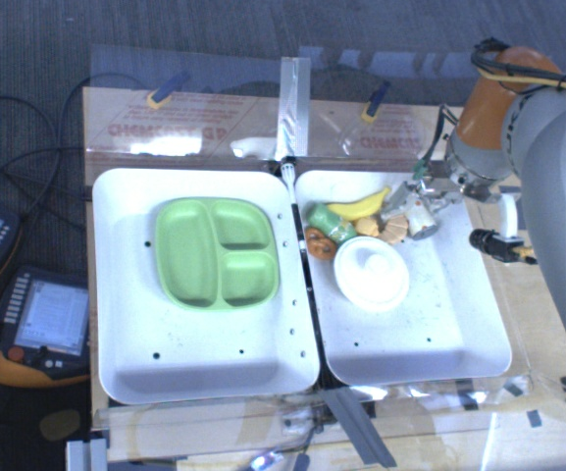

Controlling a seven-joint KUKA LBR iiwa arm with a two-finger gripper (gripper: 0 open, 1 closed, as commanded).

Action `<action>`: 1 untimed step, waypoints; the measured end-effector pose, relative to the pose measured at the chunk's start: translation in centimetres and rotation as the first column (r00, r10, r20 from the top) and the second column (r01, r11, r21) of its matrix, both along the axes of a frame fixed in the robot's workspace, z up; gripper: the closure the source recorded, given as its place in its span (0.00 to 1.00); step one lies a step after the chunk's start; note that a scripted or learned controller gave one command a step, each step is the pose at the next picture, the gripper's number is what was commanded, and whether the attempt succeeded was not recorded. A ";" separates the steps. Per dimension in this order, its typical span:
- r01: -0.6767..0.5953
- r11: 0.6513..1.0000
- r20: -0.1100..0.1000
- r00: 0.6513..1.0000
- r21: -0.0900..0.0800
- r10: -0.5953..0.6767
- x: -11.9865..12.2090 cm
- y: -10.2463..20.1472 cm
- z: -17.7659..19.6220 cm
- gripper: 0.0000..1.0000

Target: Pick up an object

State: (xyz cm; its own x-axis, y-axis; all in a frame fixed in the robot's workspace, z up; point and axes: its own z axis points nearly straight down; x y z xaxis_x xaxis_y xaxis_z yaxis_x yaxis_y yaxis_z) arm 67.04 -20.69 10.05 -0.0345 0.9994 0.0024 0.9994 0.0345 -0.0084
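Banana (359, 205) lies slantwise, tip pointing up-right toward hand (422, 196).

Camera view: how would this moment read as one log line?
gripper: low in right bin, beside banana | white bowl: nearby | green tray: left bin

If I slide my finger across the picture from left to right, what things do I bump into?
Green divided plate → green can → white bowl → gripper.
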 end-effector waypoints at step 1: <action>0.066 0.998 0.010 0.998 -0.003 -0.066 -0.1 3.3 8.9 1.00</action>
